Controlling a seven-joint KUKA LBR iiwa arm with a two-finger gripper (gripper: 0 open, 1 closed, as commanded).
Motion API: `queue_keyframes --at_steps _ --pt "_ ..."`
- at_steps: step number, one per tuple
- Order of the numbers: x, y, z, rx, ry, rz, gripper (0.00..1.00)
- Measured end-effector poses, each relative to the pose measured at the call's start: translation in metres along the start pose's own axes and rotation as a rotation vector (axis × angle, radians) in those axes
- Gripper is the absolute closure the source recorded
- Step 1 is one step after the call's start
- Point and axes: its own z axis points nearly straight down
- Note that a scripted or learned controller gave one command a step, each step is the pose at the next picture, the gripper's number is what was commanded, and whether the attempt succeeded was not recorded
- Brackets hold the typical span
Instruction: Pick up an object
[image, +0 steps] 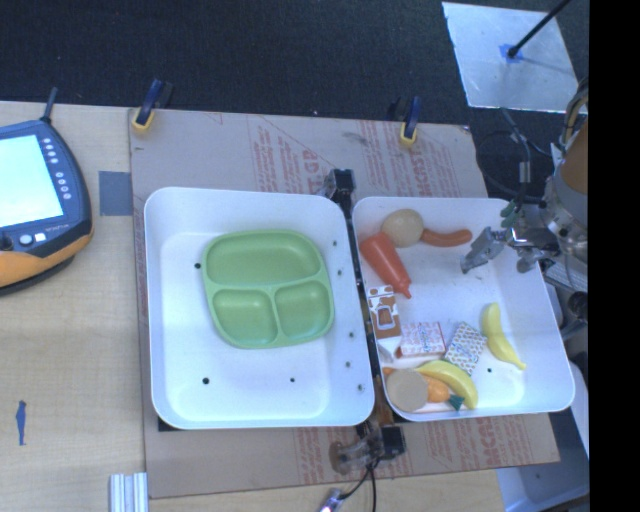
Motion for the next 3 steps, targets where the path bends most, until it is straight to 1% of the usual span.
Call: queue_keyframes --at_steps 1,2,3 --pt "-0.044 -0.034 0.077 0.001 -0.001 0.000 0.00" --pt "-0.052 -0.031 0.139 0.001 0.000 -0.002 0.00" --pt "-0.053 -0.030 0.128 0.002 -0.002 -0.006 1.00"
